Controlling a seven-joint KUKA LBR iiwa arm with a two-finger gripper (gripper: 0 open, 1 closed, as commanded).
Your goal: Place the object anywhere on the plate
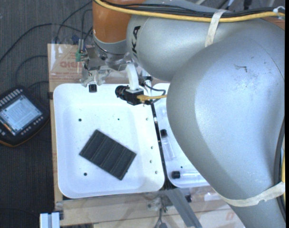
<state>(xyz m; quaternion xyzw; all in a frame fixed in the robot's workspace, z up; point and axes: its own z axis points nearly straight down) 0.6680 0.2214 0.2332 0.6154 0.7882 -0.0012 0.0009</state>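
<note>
A dark ribbed rectangular plate [107,154] lies tilted in the lower middle of the left bin [63,127], with nothing on it. My gripper [91,80] hangs over the bin's far left corner, well up and left of the plate; I see nothing held in it. In the right bin [170,167] two small pale items show: a clear pen-like piece [165,137] next to the divider and a white piece with a dark end [183,175] nearer the front. The arm's big grey body hides most of that bin.
A black fitting with a yellow cable [129,95] juts from the wrist over the left bin's far edge. A teach pendant [16,114] lies on the floor to the left. A brown card [63,63] sits behind the left bin.
</note>
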